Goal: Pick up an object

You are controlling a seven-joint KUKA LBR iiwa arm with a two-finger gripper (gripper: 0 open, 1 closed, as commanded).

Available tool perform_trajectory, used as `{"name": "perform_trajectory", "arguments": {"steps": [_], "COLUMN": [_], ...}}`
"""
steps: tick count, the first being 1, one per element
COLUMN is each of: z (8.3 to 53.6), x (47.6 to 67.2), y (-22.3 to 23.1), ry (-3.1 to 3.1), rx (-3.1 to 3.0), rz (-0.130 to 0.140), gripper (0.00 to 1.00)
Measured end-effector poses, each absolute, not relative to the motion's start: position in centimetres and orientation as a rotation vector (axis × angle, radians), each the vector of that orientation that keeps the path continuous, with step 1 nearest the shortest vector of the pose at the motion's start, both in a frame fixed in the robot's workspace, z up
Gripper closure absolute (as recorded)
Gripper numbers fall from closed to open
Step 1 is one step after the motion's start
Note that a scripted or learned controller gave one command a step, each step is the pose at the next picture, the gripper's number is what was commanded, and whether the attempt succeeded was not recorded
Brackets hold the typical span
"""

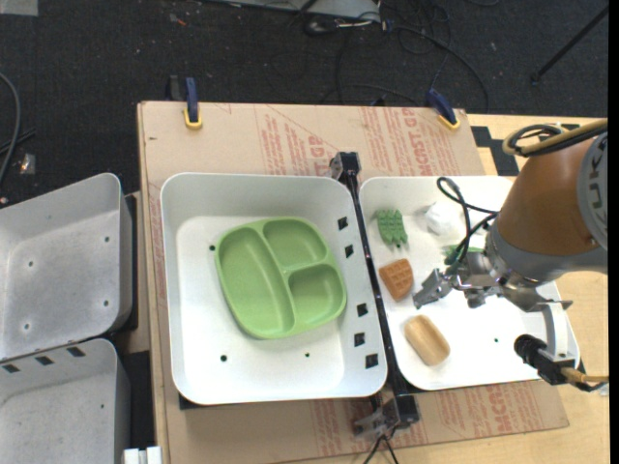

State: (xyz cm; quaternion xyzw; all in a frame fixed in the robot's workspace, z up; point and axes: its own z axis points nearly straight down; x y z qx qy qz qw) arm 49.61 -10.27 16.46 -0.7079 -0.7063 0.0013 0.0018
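The right bin (503, 370) holds several small objects. A green ridged piece (391, 226) lies at its back left. A white lump (440, 219) sits to that piece's right. An orange-brown waffle-like piece (397, 276) lies near the bin's left wall, and a tan bread-roll shape (427, 340) lies in front of it. My gripper (428, 289) hangs low over the bin, just right of the waffle piece and just behind the roll. I see nothing held in it. A small green object (452, 254) peeks out from behind the wrist.
The left bin (184, 259) holds a green divided plate (280, 276). A black divider with clips (368, 278) runs between the bins. The arm's orange band (546, 196) covers the right bin's back right. White trays (58, 259) lie off the bench at the left.
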Motion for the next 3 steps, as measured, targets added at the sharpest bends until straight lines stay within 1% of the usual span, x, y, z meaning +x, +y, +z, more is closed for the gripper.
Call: {"name": "perform_trajectory", "arguments": {"steps": [1,2,3], "z": [10.5,9.1,10.2], "x": [49.4,49.4,49.5], "y": [-11.1,-11.0,-11.0], "ry": [-2.216,-2.218,-2.217], "rx": [-2.222,-2.221,-2.224], "rz": [0.004,0.002,0.000], "gripper": [0.00,0.00,1.00]}}
